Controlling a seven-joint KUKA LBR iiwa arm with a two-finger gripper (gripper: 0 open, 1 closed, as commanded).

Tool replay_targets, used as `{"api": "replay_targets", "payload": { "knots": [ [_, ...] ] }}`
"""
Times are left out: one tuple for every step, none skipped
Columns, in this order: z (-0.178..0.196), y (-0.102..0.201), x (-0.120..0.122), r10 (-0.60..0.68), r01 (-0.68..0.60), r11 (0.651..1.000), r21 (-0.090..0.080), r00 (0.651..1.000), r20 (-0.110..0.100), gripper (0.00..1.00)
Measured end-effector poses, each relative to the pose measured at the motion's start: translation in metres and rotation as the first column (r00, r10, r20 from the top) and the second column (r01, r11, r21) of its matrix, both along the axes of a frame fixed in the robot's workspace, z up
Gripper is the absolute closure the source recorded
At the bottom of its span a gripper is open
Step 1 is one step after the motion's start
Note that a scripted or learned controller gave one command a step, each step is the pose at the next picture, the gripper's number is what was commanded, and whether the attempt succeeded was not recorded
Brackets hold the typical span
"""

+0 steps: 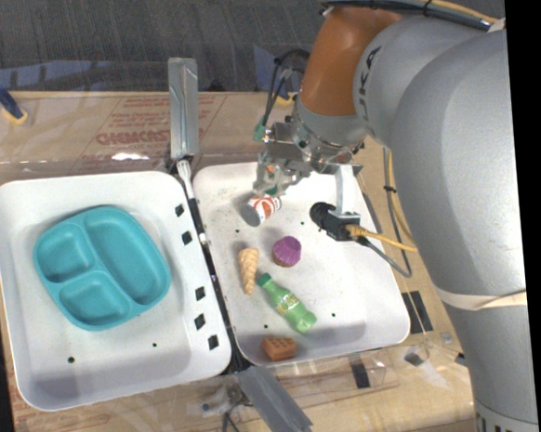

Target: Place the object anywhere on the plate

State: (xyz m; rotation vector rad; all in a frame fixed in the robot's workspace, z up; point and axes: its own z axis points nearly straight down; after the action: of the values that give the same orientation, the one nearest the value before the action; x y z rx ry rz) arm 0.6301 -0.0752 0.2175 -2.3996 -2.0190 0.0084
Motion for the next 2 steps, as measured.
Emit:
{"api": "replay_targets", "payload": {
  "knots": [
    [-0.006, 0.087, -0.037, -0.162, 0.162, 0.987, -0.001, 0.987, -0.001, 1.00],
    [0.064, 0.135, -0.130, 0.015, -0.015, 1.000, 0.000, 1.000, 0.004, 1.00]
  ]
}}
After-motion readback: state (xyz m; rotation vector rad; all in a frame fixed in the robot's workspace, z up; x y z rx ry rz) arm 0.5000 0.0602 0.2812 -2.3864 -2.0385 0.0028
